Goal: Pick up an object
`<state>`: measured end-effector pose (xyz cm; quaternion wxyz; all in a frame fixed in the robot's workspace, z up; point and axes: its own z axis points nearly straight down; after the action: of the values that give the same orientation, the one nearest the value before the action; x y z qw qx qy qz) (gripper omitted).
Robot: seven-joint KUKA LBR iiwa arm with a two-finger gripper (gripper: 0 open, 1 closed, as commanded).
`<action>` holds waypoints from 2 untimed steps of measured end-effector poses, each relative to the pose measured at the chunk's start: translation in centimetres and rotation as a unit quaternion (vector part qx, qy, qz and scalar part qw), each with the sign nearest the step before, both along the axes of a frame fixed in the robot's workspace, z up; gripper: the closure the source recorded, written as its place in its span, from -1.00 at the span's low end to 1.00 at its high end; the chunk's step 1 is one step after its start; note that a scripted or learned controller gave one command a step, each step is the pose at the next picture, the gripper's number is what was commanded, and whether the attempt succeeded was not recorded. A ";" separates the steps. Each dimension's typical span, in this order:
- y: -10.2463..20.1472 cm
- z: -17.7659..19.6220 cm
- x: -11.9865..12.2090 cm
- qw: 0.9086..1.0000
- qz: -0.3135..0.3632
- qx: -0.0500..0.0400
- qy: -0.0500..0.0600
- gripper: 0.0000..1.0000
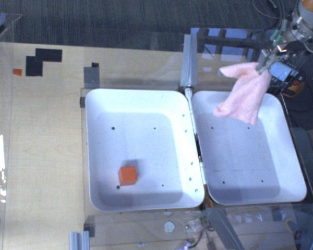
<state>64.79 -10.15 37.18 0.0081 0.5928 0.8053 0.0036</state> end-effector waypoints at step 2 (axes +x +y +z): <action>-3.8 -0.1 0.6 0.998 -0.055 0.001 0.006 1.00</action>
<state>65.39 -13.96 37.07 0.0028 0.6365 0.7713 0.0007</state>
